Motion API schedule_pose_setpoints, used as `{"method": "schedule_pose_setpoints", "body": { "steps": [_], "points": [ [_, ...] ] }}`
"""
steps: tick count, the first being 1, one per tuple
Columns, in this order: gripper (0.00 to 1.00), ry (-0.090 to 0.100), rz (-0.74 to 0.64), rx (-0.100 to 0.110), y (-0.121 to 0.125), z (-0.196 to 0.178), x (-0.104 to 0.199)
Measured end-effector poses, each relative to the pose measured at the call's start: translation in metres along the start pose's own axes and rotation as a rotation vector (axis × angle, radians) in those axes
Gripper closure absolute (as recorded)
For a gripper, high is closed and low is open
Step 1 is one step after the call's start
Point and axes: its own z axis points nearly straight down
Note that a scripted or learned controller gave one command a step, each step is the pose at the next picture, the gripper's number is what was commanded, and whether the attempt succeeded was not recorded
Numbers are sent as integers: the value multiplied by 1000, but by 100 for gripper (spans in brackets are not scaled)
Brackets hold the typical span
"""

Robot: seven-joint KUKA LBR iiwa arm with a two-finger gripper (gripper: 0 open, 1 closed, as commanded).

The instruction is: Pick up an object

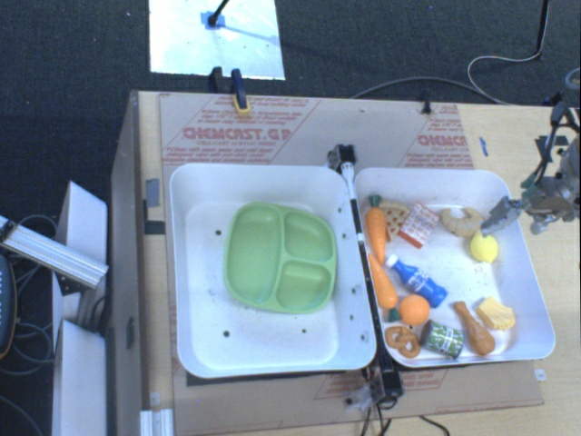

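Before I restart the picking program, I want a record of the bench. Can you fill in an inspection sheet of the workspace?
Surface: brown bench board bearing two shallow white bins side by side, left bin and right bin.
Job's things: in the right bin, long orange toy carrot, blue plastic bottle, round orange fruit, yellow lemon, brown pretzel, green can, toy drumstick.
Clutter: green divided plastic plate in the left bin.
Grippers: grey gripper over the right bin's far right rim; finger state unclear.
Cables: thin cable on the floor behind the bench.
Surroundings: dark carpet, white sheet on the floor.
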Motion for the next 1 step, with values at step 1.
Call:
{"method": "schedule_pose_setpoints", "body": {
  "steps": [1],
  "points": [
    [0, 1, 0, 2, 21, 98, 48]
  ]
}}
